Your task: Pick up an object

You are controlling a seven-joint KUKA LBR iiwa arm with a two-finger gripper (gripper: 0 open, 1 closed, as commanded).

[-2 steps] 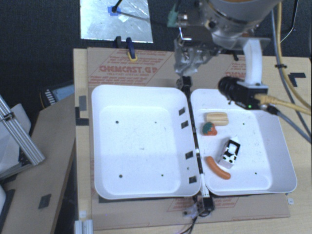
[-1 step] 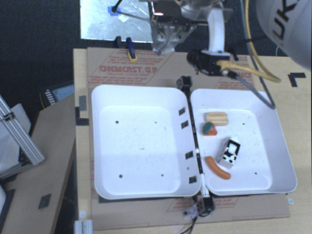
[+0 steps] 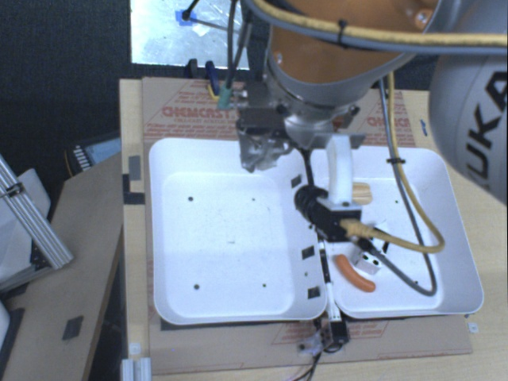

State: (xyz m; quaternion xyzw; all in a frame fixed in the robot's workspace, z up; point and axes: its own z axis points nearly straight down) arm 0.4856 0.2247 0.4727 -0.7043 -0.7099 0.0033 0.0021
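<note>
The arm's hand [image 3: 258, 153] hangs low over the far edge of the left bin [image 3: 171, 292], close to the divide between the bins; how far it is open cannot be told, and nothing shows in its grip. An orange sausage-shaped object [image 3: 355, 274] lies in the right bin [image 3: 452, 236], near a pale wooden block [image 3: 361, 193].

This is a robotics lab or test cell. A KUKA arm [image 3: 373, 38] trailing cables hangs at twelve o'clock over two white bins [image 3: 171, 236] on a cardboard-covered bench [image 3: 198, 105]. Aluminium framing [image 3: 32, 221] stands at nine o'clock.
</note>
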